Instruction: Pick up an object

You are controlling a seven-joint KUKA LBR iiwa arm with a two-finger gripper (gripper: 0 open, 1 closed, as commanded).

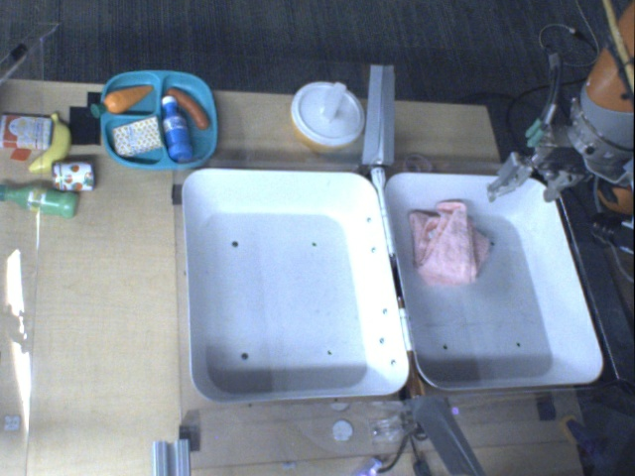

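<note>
At two o'clock over the right bin, the gripper is hanging with fingers spread, apart from the pink cloth.

The two bins look like smooth white plastic with a soft sheen, and the pink cloth in the right one is soft, crumpled fabric with a matt, slightly fuzzy surface. The tabletop is pale wood with a fine grain and a dull finish. The blue tray looks like glossy plastic, and the hand is bare grey metal.
</note>
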